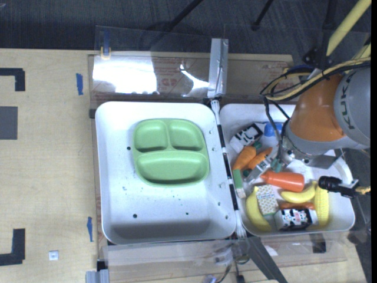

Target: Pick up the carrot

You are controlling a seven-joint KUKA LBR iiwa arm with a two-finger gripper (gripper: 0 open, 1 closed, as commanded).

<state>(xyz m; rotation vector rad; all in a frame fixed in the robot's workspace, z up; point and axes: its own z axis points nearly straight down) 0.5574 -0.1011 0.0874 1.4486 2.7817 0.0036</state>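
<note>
The left bin (pixel 118 175) carries a green divided plate (pixel 171 150). Right of that plate, the right bin (pixel 347 220) is crowded with toy food, and the arm (pixel 330 111) hangs over its far side. The gripper (pixel 281 157) sits low among the clutter; I cannot tell how its jaws stand. The carrot (pixel 244 157) lies just right of the plate, near the gripper, apparently not gripped. This looks like the reaching step; next the tool must centre on the carrot, clear of the banana (pixel 297 197).
</note>
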